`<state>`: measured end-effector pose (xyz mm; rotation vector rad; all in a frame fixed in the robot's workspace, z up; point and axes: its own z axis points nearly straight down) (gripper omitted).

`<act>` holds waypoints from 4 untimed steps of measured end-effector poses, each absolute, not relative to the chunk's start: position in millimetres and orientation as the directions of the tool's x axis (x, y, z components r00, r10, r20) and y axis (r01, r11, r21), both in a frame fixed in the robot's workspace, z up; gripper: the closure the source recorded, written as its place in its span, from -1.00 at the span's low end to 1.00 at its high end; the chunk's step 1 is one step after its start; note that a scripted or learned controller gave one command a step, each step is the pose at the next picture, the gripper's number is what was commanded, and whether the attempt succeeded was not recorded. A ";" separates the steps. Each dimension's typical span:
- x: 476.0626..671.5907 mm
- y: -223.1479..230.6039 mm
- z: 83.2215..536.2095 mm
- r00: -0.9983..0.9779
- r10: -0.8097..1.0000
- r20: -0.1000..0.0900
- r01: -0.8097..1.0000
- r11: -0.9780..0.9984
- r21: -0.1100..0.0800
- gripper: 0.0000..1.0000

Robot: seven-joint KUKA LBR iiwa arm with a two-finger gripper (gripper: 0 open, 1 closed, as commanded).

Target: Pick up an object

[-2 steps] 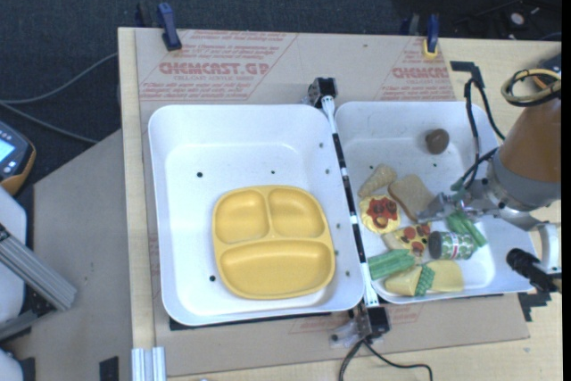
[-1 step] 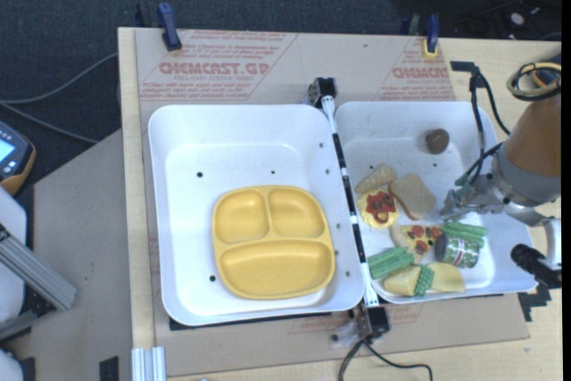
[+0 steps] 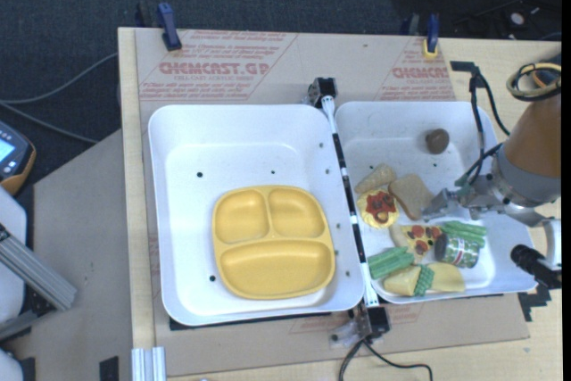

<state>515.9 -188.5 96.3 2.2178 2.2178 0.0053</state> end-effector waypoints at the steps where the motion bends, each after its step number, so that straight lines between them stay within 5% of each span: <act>1: 480.5 -123.3 89.6 -0.001 1.000 -0.001 1.000 0.001 0.006 -1.00; 2: 603.1 -129.1 85.7 -0.006 1.000 -0.004 1.000 0.006 0.012 -1.00; 3: 594.8 -146.7 84.7 0.001 1.000 -0.002 1.000 -0.001 0.001 -1.00; 4: 595.7 -145.7 95.6 -0.001 1.000 -0.003 1.000 0.001 0.004 1.00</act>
